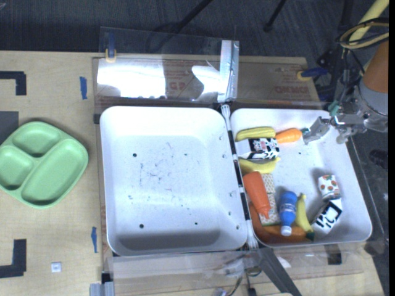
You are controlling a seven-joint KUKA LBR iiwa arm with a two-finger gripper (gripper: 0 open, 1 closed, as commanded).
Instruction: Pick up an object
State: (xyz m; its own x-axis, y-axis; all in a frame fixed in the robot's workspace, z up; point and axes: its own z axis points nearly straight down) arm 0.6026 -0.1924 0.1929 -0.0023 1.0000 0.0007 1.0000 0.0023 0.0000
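Wooden bench (49, 73) bears two white bins (166, 177); dark carpet behind; end effector (327, 127) state unclear.

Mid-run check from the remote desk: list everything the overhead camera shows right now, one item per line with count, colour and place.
Bins: 2, white, side by side on the bench; left bin, right bin.
Divided plate: 1, pale green, on the bench left of the bins.
Bananas: 3, yellow, right bin; one at the top, one below it, one near the bottom.
Carrot: 1, orange, right bin, beside the top banana.
Black-and-white item: 1, between the two upper bananas.
Orange bottle: 1, right bin, left side.
Blue bottle: 1, white cap, right bin bottom.
Small patterned cube: 1, white and orange, right bin.
Black-and-white box: 1, lower right corner.
Gripper: 1, grey, above the right bin's upper right area, holding nothing visible.
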